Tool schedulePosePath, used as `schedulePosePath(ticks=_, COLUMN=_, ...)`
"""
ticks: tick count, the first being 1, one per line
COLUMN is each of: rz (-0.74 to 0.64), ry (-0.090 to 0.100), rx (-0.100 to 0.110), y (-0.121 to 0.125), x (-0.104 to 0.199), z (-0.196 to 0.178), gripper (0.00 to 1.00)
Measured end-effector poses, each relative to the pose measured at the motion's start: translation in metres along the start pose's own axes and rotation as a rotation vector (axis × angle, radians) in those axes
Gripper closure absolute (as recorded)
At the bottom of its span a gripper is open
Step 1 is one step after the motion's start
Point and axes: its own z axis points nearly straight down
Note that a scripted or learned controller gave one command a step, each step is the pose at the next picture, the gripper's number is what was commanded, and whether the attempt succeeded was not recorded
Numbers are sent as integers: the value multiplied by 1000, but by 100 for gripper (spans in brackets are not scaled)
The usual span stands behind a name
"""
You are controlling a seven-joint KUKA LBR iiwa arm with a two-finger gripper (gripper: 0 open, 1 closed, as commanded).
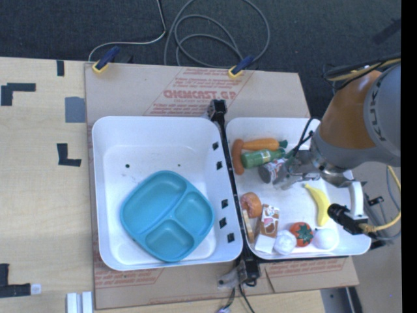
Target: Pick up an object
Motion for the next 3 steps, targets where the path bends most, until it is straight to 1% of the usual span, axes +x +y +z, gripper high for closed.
schedulePosePath(ticks=1, rz=12, ry=-3, rx=9, y=-4, x=-7, z=4, gripper=0)
schedulePosePath(ticks=2, rz=12, ry=-4, rx=13, y=26, x=-15, z=80, gripper=0)
schedulePosePath(ticks=3, rz=10, ry=-6, rx=5, y=82, x=8, z=84, gripper=0)
